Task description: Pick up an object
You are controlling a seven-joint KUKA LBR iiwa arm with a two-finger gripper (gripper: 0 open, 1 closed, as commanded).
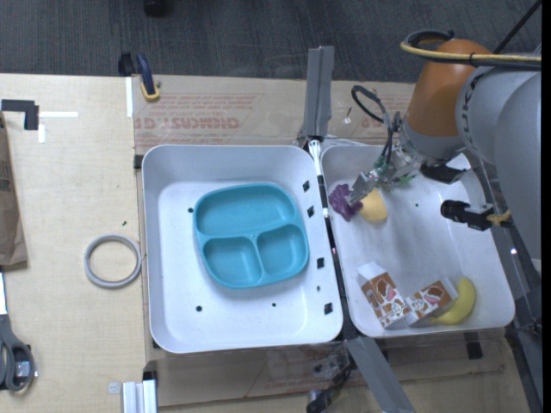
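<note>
While the grey two-finger gripper (pixel 372 181) hangs low in the right shallow white plastic bin (pixel 413 239), whether it is clenched I cannot tell. Just below it, touching or nearly so, sits a small pale-yellow rounded object (pixel 374 206), a crumpled purple piece (pixel 343 200) at its left. Bare bin floor lies around.

tape ring (pixel 113 260), scissors (pixel 15 360), blue clamp (pixel 146 76) on bench (pixel 69 188)
</note>
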